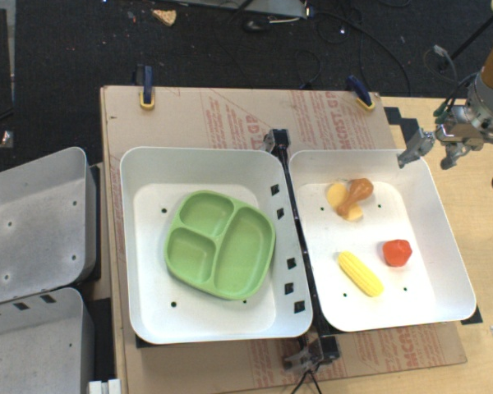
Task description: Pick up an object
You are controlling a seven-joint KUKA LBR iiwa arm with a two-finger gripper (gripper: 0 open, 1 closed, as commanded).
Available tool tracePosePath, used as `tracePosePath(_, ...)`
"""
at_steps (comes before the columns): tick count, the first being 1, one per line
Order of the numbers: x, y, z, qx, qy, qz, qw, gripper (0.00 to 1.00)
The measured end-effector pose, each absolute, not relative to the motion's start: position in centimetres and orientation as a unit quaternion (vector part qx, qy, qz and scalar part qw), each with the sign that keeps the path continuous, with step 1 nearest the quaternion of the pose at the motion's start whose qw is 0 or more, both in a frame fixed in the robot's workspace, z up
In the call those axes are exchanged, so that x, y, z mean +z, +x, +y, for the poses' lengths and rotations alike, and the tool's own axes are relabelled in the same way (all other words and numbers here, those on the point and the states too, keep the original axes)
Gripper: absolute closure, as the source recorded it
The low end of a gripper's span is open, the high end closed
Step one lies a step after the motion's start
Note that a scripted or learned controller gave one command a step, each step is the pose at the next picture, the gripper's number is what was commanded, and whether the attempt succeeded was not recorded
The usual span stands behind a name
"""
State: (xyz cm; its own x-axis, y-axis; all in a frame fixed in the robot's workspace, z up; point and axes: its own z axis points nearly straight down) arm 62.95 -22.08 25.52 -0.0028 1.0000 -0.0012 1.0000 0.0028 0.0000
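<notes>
So, two white bins side by side on the bench. The left bin (140,245) holds a green divided plate (220,245) with three compartments, lying flat near the middle. The right bin (444,253) has the small stuff: a yellow corn cob (361,273) toward the front, a brown-and-yellow drumstick-looking toy (350,197) near the back, and a red pepper-ish piece (397,253) off to the right of the corn, all apart from each other. The gripper (431,149) hangs over the right bin's back right corner, fingers spread, nothing between them.
</notes>
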Motion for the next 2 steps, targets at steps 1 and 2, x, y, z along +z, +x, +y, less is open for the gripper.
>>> tracePosePath(1,25.5,62.9,-22.1,-0.0004,0.706,0.708,0.000,0.00)
tracePosePath(2,20.9,62.4,-21.4,-0.0011,0.707,0.707,-0.001,0.00)
